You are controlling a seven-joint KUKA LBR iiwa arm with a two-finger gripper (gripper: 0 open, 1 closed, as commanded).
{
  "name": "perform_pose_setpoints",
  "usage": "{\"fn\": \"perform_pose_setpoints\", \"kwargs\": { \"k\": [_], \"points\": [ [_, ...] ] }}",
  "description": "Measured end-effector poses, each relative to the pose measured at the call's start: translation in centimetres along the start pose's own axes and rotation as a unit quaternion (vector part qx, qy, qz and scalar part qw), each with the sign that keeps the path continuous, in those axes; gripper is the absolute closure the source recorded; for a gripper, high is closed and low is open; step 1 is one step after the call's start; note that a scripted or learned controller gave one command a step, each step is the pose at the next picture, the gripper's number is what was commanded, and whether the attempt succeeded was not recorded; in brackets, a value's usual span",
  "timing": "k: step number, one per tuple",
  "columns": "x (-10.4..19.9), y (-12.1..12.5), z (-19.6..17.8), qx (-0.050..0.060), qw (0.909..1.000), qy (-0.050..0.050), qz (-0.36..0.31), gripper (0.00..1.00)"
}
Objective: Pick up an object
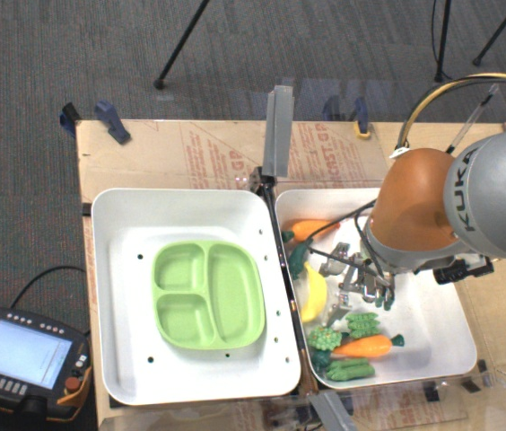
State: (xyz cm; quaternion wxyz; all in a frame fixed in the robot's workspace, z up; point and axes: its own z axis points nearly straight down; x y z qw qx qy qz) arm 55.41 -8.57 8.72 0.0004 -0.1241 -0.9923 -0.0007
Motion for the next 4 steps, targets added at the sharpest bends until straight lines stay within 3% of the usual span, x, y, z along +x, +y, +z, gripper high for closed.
{"fn": "perform_pose_setpoints", "kwargs": {
  "k": [1, 2, 3, 4],
  "points": [
    [-1.2, 0.3, 0.0, 0.000, 0.9985, 0.000, 0.054, 0.00],
    [0.8, 0.3, 0.0, 0.000, 0.9961, 0.000, 0.088, 0.00],
    [-2.8, 1.1, 0.0, 0.000, 0.9964, -0.001, 0.085, 0.00],
    [1.7, -2.7, 0.0, 0.000, 0.9915, 0.000, 0.130, 0.00]
  ]
}}
